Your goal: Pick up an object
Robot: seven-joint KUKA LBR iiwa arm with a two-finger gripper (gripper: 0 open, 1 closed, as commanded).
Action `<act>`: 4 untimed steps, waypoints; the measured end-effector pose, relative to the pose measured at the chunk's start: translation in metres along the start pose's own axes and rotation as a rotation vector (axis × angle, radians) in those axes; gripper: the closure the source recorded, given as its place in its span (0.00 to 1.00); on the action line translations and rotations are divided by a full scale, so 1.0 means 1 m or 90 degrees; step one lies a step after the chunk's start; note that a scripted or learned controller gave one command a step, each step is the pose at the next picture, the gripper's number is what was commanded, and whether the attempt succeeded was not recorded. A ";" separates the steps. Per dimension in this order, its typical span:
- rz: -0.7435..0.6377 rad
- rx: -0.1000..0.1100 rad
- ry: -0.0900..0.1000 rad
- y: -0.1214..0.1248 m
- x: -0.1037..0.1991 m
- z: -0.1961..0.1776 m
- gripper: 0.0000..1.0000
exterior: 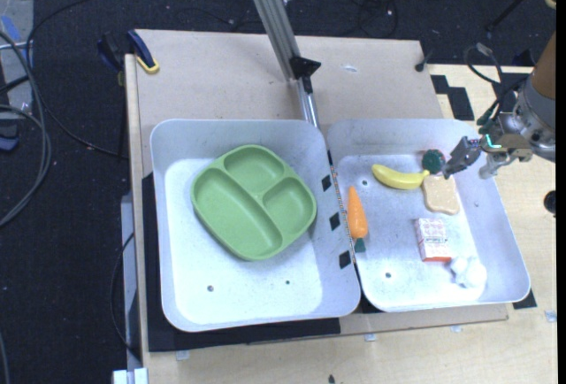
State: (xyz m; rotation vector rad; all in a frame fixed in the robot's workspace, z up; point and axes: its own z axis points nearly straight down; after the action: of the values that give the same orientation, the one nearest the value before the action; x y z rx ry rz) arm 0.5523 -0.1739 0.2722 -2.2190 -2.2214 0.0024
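Gripper [478,157] poised over the upper right part of the right bin [495,223], its 2 fingers spread and nothing between them.

Just to the left of the fingertips sits a small dark green object [432,160]; below it and below-left of the gripper a tan bread-like slice [440,194] lies flat. Further left a yellow banana [399,177] lies with its long axis roughly left-right, curved upward at the ends. An orange carrot [356,213] lies farthest left in this bin, long axis running top to bottom beside the dividing wall. Below the gripper are a small red-and-white packet [434,240], its printing too small to read, and a white lump [469,272]. Well apart, in the left bin [177,285], rests a green 3-compartment plate [255,201].
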 end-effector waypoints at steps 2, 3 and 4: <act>0.001 0.002 0.001 -0.002 0.000 0.063 0.00; 0.002 0.002 0.000 -0.007 -0.009 0.115 0.00; 0.001 -0.005 -0.003 -0.006 0.000 0.167 0.00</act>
State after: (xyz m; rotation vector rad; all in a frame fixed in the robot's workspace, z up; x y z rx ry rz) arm 0.5464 -0.1741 0.1055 -2.2276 -2.2258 -0.0007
